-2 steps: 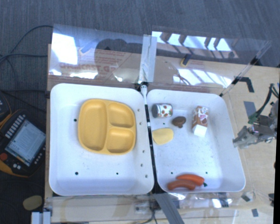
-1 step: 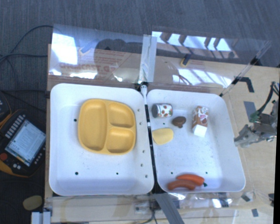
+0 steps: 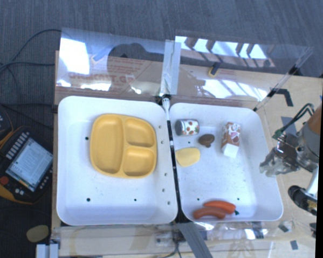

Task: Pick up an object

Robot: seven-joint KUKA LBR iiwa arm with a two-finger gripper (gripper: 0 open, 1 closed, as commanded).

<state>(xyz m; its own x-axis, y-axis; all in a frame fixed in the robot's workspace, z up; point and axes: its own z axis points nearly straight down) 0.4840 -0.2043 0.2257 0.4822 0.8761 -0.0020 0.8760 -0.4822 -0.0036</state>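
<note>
- Right bin (image 3: pixel 266 197) holds the loose objects available for picking: a small can (image 3: pixel 187 127) lying on its side at the upper left, just beside the divider between the bins.
- A small brown lump (image 3: pixel 206 139) sits right of the can, near it but apart.
- A pale yellow, half-round piece (image 3: pixel 187 157) lies below the can and the lump, close to the bin's left wall.
- A small carton (image 3: pixel 230 139) with a red-and-white print lies near the upper middle, right of the brown lump.
- Two red-orange sausage shapes (image 3: pixel 214 209) lie side by side, touching, near the bin's front wall.
- Pincer (image 3: pixel 276 163) sits at the right rim of the right bin, nothing visible between its fingers; cannot tell whether it is spread or pressed together.
- Left bin (image 3: pixel 71 202) carries a yellow three-compartment tray (image 3: pixel 123 145), roughly central.
- Tabletop (image 3: pixel 315 85) shows to the right of the bins.
</note>
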